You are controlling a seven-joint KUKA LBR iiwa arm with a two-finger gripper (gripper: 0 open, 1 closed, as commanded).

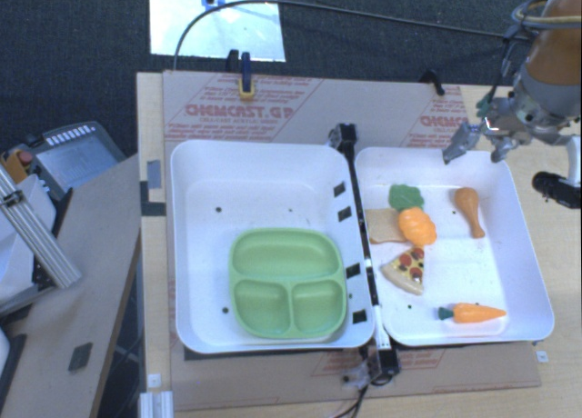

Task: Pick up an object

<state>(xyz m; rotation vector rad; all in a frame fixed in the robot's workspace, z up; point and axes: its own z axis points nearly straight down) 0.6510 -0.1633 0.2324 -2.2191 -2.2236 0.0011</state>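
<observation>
The right bin (523, 253) holds several toy foods: a green leafy piece (406, 196), an orange fruit (417, 226) lying on a tan bread slice (382, 225), a pizza slice (406, 272), a carrot (474, 313) and a brown drumstick (469, 210). My gripper (478, 146) hangs over the bin's far rim, above and behind the drumstick. Its two fingers (457, 146) are spread apart, open, with nothing between them.
The left bin (195, 225) carries a green divided plate (288, 282) near its front. A black divider with clips (355, 225) runs between the bins. A grey device (77, 157) and a metal rail (36, 234) sit off the bench at left.
</observation>
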